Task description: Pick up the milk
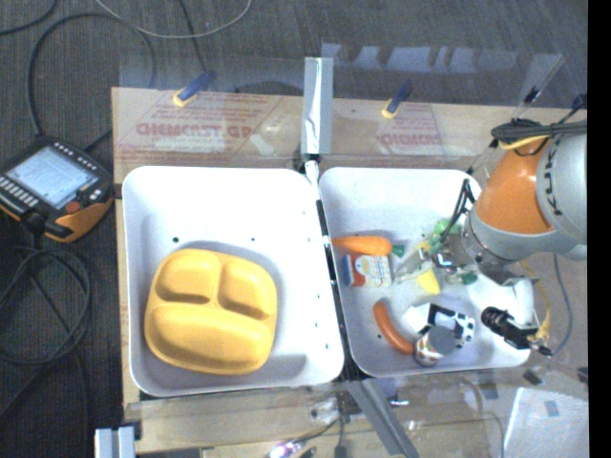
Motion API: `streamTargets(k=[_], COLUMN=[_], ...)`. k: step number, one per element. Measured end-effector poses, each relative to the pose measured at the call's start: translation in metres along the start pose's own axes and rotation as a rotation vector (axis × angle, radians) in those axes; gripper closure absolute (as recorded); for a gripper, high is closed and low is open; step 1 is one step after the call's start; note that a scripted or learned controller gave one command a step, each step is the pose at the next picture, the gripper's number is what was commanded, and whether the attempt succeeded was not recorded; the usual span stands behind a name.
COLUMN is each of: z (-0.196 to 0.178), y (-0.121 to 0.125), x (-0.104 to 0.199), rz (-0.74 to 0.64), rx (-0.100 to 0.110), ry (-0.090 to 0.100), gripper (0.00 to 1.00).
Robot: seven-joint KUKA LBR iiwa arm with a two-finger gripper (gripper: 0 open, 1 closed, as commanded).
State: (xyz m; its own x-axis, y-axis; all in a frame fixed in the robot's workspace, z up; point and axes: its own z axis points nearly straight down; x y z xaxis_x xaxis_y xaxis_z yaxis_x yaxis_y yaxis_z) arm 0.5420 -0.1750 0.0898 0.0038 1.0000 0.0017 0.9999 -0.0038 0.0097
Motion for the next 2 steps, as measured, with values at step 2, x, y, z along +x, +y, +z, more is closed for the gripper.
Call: streamTargets(k=[2], z=[-0.089], y=[0.023], x=[0.019], rz=[0.127], rx=[0.011], ry=[-0.004], gripper=[1.0])
